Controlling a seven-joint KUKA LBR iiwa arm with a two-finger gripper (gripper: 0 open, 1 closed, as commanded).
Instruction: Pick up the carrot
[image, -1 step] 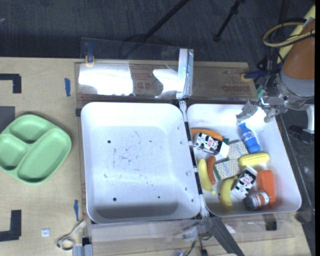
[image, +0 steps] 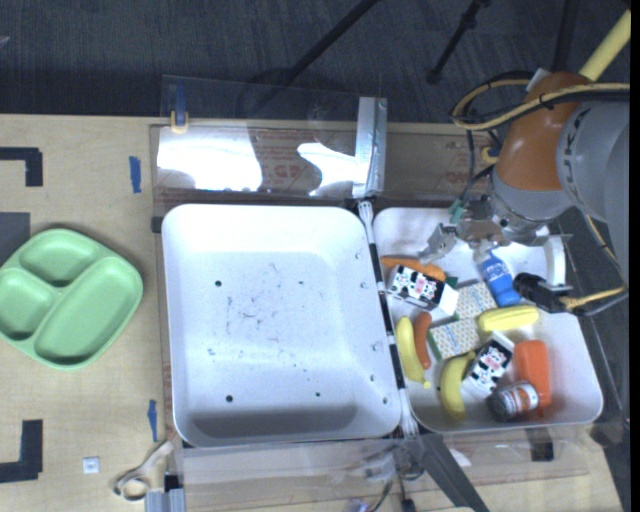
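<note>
Camera view has my gripper (image: 470, 232) over the right bin's (image: 590, 400) far end with nothing visibly between its fingers, probably because the carrot (image: 532, 365) lies well apart, crowded among clutter near the front.

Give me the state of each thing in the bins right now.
carrot: lying loose at the right bin's right side, ungripped
gripper: hovering over the right bin's back
bananas: lying flat
blue bottle: on its side
left bin: marked by scuffs
</note>
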